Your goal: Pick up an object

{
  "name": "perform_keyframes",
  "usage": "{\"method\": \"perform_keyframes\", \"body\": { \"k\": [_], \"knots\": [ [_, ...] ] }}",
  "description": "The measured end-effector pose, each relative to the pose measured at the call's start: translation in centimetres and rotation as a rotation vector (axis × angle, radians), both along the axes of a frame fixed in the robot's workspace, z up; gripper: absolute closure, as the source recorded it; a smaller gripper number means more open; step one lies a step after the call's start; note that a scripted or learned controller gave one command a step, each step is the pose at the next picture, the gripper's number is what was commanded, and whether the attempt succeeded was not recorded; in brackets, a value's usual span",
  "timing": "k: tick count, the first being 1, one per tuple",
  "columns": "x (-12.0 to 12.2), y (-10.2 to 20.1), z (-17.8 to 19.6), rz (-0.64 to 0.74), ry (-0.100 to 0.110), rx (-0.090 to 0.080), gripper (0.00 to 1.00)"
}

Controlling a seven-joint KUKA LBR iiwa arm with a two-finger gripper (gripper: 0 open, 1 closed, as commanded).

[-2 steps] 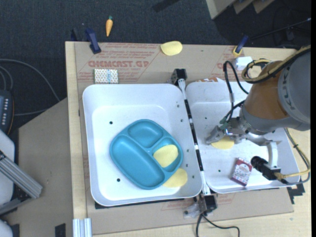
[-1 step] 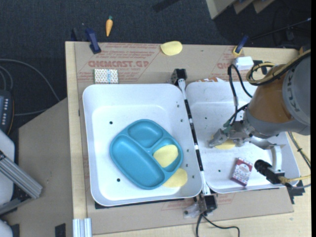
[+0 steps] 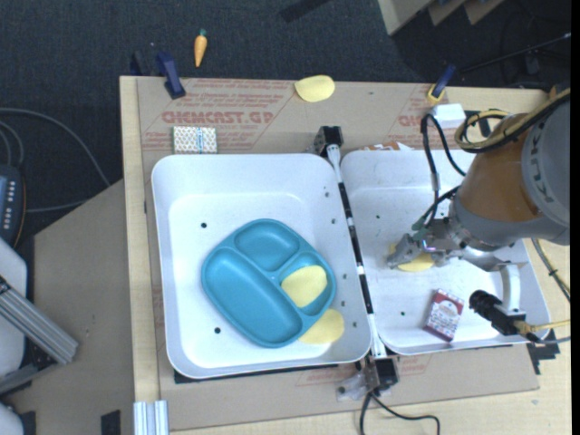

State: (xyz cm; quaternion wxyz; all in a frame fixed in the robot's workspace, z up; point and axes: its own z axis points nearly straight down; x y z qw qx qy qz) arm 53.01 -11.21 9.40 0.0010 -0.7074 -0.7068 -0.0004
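Arm reaches in from the right, gripper [image 3: 410, 254] low in the right bin [image 3: 390, 184], right over a flat yellow piece [image 3: 418, 264], probably the pick target since the tool sits on top of it. Cannot tell whether the gripper is apart or clamped; the piece lies on the bin floor, so no hold shown.

A small red-and-white box [image 3: 444, 315] lies in the same bin, just beside, toward the near edge.

Left bin [image 3: 181, 188]: one blue divided tray [image 3: 245, 284], placed diagonally, one yellow piece [image 3: 305, 285] in a compartment, another yellow piece [image 3: 323, 328] partly tucked at the tray's edge.

On the worktop [image 3: 136, 243] outside the bins: one yellow piece [image 3: 314, 88], one patterned packet [image 3: 195, 139].

Count: two bins, four yellow pieces, one tray, one box, one packet.
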Motion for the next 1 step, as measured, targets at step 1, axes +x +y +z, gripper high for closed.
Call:
{"method": "perform_keyframes", "body": {
  "k": [1],
  "knots": [
    [-0.54, 7.56, 10.52, 0.003, -0.003, -0.001, 1.00]
  ]
}}
